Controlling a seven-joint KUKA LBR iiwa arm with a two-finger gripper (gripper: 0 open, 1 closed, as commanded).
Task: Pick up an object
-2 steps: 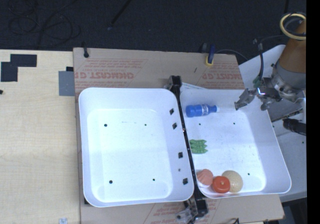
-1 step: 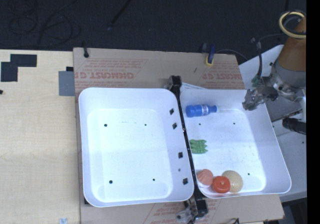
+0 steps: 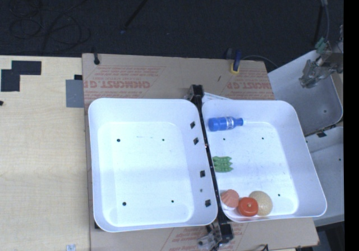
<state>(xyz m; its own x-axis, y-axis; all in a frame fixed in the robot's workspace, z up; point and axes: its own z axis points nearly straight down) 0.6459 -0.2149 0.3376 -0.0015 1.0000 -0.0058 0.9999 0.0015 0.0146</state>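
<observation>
The right bin (image 3: pixel 291 132) holds several small objects. A blue bottle (image 3: pixel 224 123) lies on its side near the bin's back left corner. A small green item (image 3: pixel 222 164) rests by the left wall. At the front sit a pink piece (image 3: pixel 229 198), a red round object (image 3: pixel 248 206) and a beige round one (image 3: pixel 261 202), all touching. What looks like my gripper (image 3: pixel 315 72) hangs at the far right edge, beyond the right bin's back corner and well away from every object. It is small and blurred.
The left bin (image 3: pixel 106 132) lies beside the right one, with a black divider strip (image 3: pixel 205 154) between them. Both bins rest on a cardboard sheet (image 3: pixel 146 78). A grey plate (image 3: pixel 297 84) lies at the right, and a pale wooden tabletop (image 3: pixel 39 160) at the left.
</observation>
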